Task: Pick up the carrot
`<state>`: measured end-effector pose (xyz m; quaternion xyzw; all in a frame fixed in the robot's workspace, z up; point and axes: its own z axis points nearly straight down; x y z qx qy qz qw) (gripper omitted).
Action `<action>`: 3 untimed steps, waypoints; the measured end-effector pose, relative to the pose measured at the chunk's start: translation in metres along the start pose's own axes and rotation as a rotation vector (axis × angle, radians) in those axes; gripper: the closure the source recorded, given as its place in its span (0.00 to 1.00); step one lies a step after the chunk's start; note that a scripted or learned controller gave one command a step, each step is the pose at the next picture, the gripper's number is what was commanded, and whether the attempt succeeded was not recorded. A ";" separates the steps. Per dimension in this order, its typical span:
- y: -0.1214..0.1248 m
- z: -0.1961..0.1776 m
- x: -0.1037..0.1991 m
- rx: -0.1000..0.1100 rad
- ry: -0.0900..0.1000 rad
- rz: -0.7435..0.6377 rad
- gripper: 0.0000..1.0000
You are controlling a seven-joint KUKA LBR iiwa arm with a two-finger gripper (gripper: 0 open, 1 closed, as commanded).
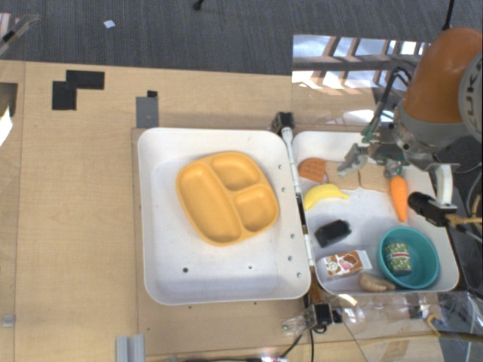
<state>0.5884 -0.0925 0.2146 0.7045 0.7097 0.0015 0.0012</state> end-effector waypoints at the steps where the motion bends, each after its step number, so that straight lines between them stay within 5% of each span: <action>1: 0.008 -0.033 -0.079 -0.005 -0.007 -0.016 0.00; 2: 0.011 0.117 -0.102 0.011 0.001 0.002 0.00; 3: 0.018 0.098 -0.100 -0.011 -0.005 -0.005 1.00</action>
